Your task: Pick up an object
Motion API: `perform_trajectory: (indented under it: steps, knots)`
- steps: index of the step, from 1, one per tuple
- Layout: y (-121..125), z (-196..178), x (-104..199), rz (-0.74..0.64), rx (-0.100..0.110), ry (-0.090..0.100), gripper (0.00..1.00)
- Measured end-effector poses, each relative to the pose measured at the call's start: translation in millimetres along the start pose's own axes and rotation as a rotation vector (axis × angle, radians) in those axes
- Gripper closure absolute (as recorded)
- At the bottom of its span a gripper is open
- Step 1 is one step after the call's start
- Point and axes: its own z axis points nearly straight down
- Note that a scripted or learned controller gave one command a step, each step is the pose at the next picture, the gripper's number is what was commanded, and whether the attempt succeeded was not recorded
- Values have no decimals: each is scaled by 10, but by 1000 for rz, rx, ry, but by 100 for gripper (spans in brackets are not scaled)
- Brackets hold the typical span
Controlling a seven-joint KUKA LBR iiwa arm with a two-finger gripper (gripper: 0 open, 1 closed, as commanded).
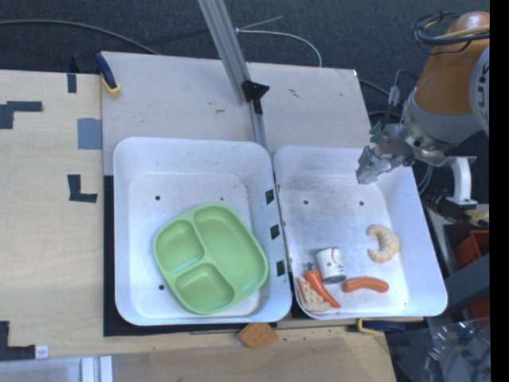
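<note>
The right bin [318, 173] holds a tan croissant [383, 243], a red sausage [366, 285], a small white and grey can [329, 263] and an orange carrot [320, 287] lying on a waffle-like piece [308, 296] in its near left corner. My gripper [369, 168] hangs over the far right part of this bin, well above and behind the croissant. Nothing shows between its fingers. The arm with its orange band [449, 78] comes in from the upper right.
The left bin [135, 165] holds a green divided plate [210, 258]. A grey metal post [227, 38] slants down to the bins' shared far edge. A brown cracker [255, 335] lies on the bench in front of the bins.
</note>
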Motion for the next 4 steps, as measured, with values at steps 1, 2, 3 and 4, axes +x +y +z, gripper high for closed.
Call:
perform_trajectory:
  steps: [1, 2, 3, 4]
  knots:
    - [-133, -63, 537, -3, -2, 1, 100]
    - [-304, -22, 1150, -3, 0, 1, 100]
    - [-458, -41, 1725, -4, 0, 1, 100]
    - [-521, 137, 2189, -2, 2, 0, 100]
